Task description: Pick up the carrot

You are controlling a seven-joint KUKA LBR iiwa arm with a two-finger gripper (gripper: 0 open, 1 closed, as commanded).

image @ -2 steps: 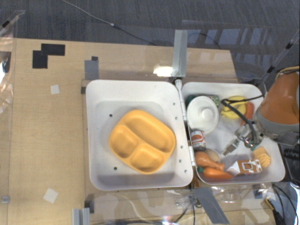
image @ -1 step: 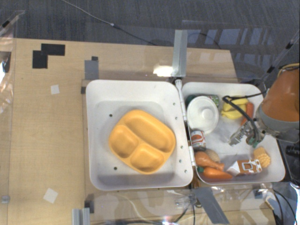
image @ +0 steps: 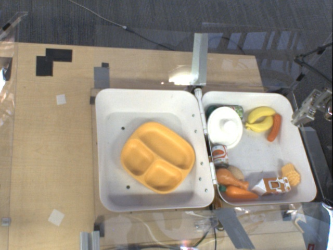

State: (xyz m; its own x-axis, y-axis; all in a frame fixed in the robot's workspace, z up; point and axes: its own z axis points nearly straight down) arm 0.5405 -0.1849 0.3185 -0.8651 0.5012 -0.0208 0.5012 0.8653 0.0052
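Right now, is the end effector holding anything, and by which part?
Nothing. The end effector sits beyond the right bin's edge; the carrot lies untouched in that bin.

My desk (image: 57,155), light wood, carries two white bins side by side: left bin (image: 104,139), right bin (image: 296,155).

At the right edge of the frame, upper half, a pale grey metal pincer (image: 311,108) assembly is visible: boxy, angular, with light silvery faces and darker recesses. Thin dark cables run above it. Finer detail is too blurred to report.
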